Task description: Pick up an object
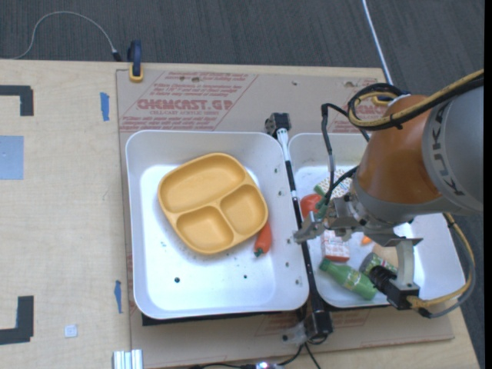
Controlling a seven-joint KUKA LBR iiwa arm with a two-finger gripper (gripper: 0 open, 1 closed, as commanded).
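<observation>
My gripper [327, 221] hangs low over the left part of the right bin [453, 244], under the orange-banded wrist. Directly beneath it lies a white packet with red print [334, 246]. A red object [310, 204] sits just to its upper left, by the bin's left wall. A green bottle [350, 277] lies near the bin's front edge, with another green item [377, 266] beside it. A dotted white object [330, 183] peeks out behind the wrist. The arm hides much of this bin.
The left bin [146, 244] holds a yellow three-compartment plate [213, 202] and a small orange-red pepper-like piece [263, 239] by the plate's right edge. A black bracket [278, 123] and rail run between the bins. Cables loop around the wrist.
</observation>
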